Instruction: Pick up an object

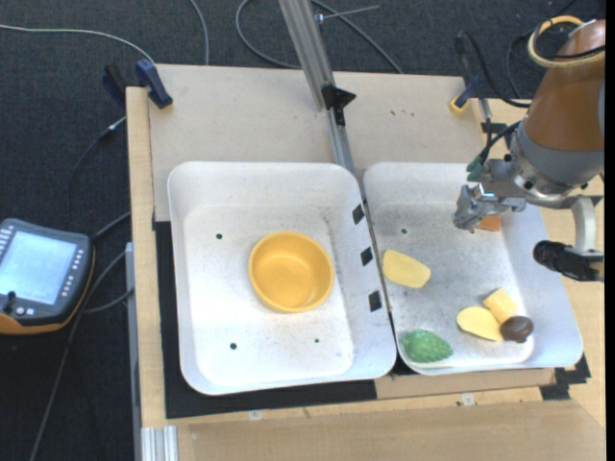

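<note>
Now reaching: jaws [471, 217] low in right bin [437, 185] over orange piece [489, 224], state unclear; next, close and lift.

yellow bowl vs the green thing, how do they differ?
The yellow bowl sits alone near the middle of the left bin; the green object lies at the near edge of the right bin, among other items. The bowl is clearly larger. The bowl is smooth, round and open upward; the green object is a lumpy, low mound. Both rest on a bin floor, apart from the gripper.

Orange obj [489, 224] mostly hidden behind pincer [468, 217].
</note>
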Controlling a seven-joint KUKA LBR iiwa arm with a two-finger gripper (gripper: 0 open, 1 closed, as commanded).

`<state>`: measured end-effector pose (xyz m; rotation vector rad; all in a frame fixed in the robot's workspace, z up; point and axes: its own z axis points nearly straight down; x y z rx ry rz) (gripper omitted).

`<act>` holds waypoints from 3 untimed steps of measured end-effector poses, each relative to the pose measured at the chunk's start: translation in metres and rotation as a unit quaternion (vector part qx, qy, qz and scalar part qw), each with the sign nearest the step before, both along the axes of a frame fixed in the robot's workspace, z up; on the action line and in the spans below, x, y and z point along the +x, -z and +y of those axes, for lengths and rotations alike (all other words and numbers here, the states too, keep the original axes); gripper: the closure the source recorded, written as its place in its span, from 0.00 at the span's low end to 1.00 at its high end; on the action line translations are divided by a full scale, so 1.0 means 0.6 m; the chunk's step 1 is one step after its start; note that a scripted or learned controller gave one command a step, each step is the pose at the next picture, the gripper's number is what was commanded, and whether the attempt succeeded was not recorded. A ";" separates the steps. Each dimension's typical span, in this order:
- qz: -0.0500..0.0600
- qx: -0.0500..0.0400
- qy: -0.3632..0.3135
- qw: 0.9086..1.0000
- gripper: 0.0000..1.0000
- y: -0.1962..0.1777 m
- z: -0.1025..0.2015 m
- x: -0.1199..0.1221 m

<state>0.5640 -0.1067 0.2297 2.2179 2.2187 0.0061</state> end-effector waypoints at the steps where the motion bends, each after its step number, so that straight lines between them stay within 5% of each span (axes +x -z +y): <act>1: 0.001 0.000 0.000 1.000 1.00 -0.075 -0.004 0.012; 3: 0.003 0.001 -0.002 1.000 1.00 -0.047 0.165 0.033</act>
